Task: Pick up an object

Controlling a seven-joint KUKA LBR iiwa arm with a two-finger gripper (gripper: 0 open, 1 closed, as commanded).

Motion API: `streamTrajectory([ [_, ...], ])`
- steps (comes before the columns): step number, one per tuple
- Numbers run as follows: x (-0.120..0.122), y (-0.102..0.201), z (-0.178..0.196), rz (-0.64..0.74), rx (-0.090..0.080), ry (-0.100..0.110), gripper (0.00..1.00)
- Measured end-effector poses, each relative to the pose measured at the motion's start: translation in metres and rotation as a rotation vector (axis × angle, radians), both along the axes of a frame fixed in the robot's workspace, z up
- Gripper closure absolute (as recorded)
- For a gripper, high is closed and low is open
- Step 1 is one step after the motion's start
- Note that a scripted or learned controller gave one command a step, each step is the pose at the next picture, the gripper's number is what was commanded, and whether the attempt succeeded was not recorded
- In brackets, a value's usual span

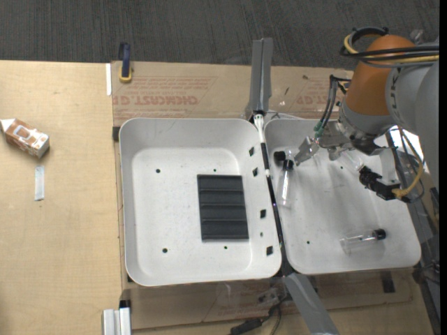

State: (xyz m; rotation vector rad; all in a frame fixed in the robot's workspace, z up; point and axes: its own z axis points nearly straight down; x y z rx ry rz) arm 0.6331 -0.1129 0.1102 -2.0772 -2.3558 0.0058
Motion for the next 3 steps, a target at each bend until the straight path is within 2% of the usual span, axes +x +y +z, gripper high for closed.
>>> streamTrajectory([
  [1, -0.054, -0.091, 0.008, 0.229, 0.002, -0.003, 0.0],
  [2, 0.017, -0.109, 0.012, 0.16, 0.0, -0.004, 0.0],
  [3, 0.017, -0.109, 0.012, 0.161, 0.0, -0.004, 0.0],
])
